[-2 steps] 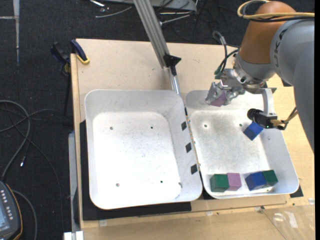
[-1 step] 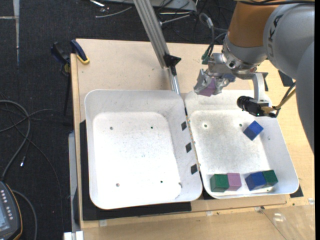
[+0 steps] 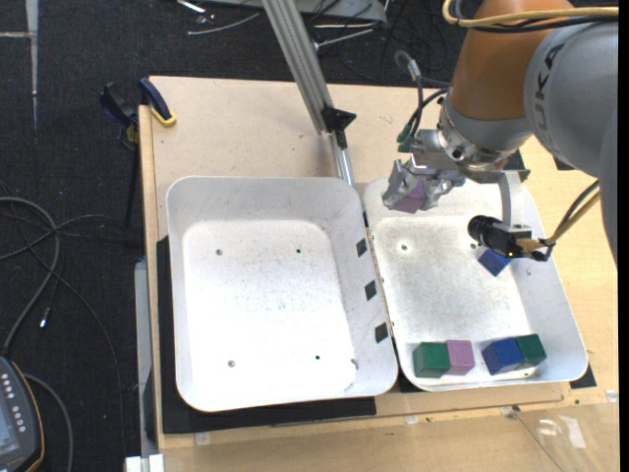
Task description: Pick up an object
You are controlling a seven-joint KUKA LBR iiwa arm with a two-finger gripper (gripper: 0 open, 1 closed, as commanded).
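We see the grey arm [image 3: 550, 57] with its orange band reaching in over the far edge of the right bin [image 3: 550, 308]. The left bin [image 3: 265, 293] lies beside it, their inner rims touching. The gripper [image 3: 418, 187] hangs above the right bin's far left corner, its fingers closed around a purple block [image 3: 411, 197], which sits tilted between them, clear of the bin floor. Along the right bin's near edge we count four blocks in a row: a dark green block [image 3: 430, 359], a pink block [image 3: 460, 355] touching it, then a blue block [image 3: 502, 354] and a green block [image 3: 531, 348]. Another blue block [image 3: 492, 261] lies near the bin's right edge.
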